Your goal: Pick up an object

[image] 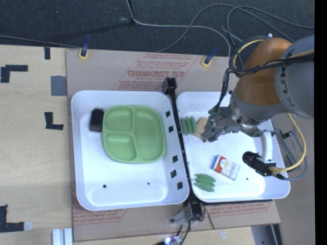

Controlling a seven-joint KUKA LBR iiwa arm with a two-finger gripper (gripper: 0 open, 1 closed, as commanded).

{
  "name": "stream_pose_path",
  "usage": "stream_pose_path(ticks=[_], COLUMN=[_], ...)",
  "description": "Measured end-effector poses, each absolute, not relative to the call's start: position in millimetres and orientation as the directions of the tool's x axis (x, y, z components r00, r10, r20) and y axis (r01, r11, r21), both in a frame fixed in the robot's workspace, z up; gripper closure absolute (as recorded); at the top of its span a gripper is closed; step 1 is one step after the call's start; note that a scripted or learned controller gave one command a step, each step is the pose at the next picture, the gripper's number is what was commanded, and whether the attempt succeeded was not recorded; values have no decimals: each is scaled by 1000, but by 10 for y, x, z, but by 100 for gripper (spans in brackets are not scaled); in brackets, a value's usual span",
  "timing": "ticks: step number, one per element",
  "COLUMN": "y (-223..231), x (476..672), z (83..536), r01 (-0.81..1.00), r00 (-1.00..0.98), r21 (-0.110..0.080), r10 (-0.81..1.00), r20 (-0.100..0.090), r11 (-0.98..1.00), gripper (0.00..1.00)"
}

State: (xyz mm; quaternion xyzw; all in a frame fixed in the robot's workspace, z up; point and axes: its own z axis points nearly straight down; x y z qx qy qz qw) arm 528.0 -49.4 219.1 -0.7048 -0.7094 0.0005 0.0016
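Gripper low in right bin by green pod, finger state unclear; crowding tan piece could spoil grasp.

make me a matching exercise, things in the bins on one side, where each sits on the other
Things:
1. green tray
2. black block
3. small box
4. pea pod

Places:
A. right bin, near its front left corner
B. left bin, middle
C. right bin, middle, below the gripper
D. left bin, against the tray's left edge

Pairs: 1-B, 2-D, 3-C, 4-A
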Motion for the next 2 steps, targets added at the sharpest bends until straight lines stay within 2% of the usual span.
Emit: stream_pose_path(ticks=[2], y=[619], x=[5214], z=[2375], r01=[1000], r00=[-8], r21=[-1], r10=[1000], r20=[1], r11=[8], gripper=[100])
